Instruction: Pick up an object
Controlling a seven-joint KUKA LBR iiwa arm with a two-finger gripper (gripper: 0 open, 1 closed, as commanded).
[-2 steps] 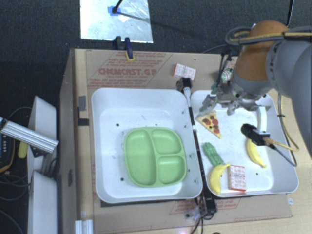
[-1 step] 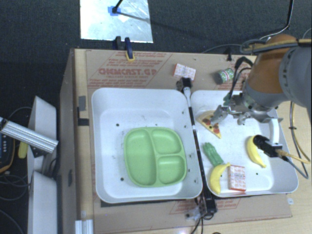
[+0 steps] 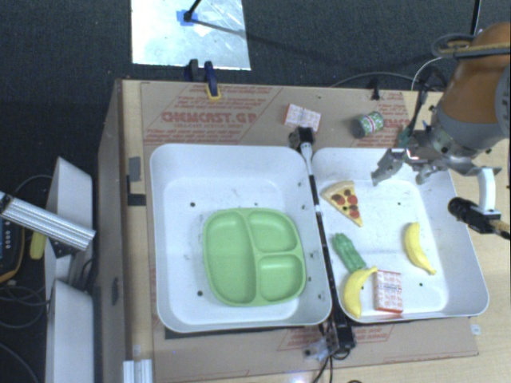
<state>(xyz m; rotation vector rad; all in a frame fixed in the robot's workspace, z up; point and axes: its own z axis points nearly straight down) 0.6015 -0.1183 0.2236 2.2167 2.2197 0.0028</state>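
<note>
The gripper (image 3: 406,168) hangs over the right bin's (image 3: 463,294) far edge, jaws spread wide and, as far as the slant shows, empty. The pizza slice (image 3: 344,200) lies nearby; two bananas (image 3: 417,248) (image 3: 357,289) lie nearer the front.

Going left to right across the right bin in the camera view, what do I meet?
Pizza slice → green vegetable → red-and-white packet → banana. I left out the second banana by the packet, since it overlaps the vegetable and packet in order. The pincer hangs over the bin's far side.
</note>
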